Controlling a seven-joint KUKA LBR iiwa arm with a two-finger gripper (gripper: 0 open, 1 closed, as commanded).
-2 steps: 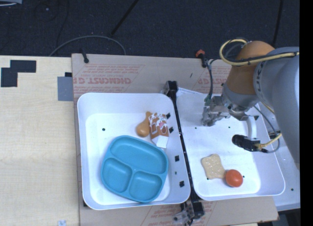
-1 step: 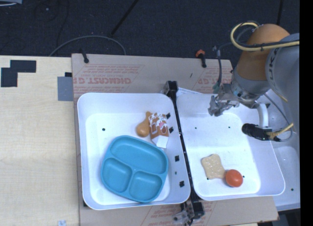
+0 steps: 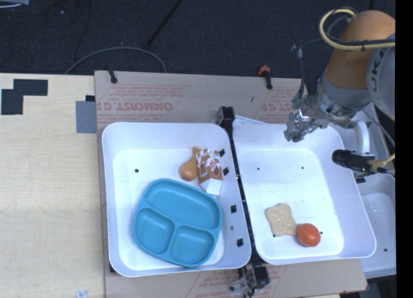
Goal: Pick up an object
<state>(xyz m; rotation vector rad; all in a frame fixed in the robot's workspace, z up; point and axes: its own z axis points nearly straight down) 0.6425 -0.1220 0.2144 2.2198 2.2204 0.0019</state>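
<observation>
right bin [image 3: 335, 161] floor lies bare except toast [image 3: 281, 219] and tomato [image 3: 309, 235] touching near its front; divider [image 3: 235, 180] bounds its left.

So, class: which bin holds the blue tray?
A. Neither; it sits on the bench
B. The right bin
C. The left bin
C. The tray lies in the left bin, while the right bin holds a tomato and toast.

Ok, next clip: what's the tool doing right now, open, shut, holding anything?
Tool: above the far edge of the right bin, nothing seen in it; open or shut cannot be told from this view.
</observation>
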